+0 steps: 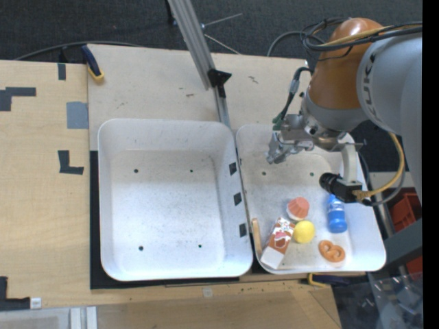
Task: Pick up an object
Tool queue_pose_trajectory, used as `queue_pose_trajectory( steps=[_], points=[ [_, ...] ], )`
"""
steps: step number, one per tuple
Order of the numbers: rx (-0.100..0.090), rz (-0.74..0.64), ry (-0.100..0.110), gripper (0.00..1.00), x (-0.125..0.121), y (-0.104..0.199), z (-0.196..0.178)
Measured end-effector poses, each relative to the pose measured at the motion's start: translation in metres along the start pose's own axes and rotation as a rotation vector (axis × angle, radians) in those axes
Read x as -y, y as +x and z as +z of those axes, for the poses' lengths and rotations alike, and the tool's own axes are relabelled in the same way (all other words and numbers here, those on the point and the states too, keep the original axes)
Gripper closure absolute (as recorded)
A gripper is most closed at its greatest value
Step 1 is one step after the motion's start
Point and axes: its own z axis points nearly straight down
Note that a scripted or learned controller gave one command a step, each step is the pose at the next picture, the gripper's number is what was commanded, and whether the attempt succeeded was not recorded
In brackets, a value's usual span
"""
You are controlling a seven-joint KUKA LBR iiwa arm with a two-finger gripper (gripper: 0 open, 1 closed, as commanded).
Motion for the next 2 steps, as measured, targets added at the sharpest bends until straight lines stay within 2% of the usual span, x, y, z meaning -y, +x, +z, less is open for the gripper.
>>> queue_pose_trajectory(
  steps=[1, 2],
  points=[
    [0.0, 0.0, 0.001, 1.0, 0.005, 0.058, 0.011],
    [-0.001, 0.0, -0.001, 1.0, 0.003, 0.109, -0.001]
  ],
)
